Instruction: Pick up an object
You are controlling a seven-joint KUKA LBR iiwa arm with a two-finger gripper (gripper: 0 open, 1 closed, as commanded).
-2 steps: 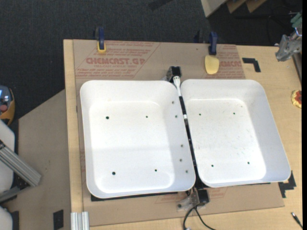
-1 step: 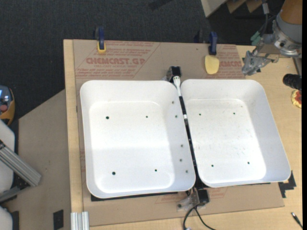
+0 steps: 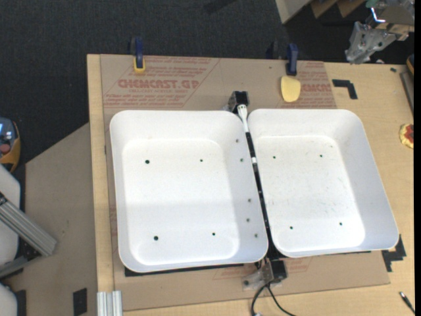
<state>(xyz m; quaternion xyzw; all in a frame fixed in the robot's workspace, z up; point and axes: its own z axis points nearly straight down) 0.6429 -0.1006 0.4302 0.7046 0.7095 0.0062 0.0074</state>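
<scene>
A: So, working from the near edge back, what are you seeing?

B: Two white bins, the left bin point(image 3: 174, 189) and the right bin point(image 3: 316, 180), are sitting side by side on the bench point(image 3: 217, 78). Farther back, a small yellow piece point(image 3: 290, 88) is lying on the board, beside a blue clamp point(image 3: 291, 58).

A: How is the task going?

B: Judging by this, nothing is being lifted yet; the whole pick is remaining.

A: And the jaws?

B: I cannot tell their state or whether they are holding anything.

Robot arm point(image 3: 378, 25) cropped at top-right corner, blurred
</scene>
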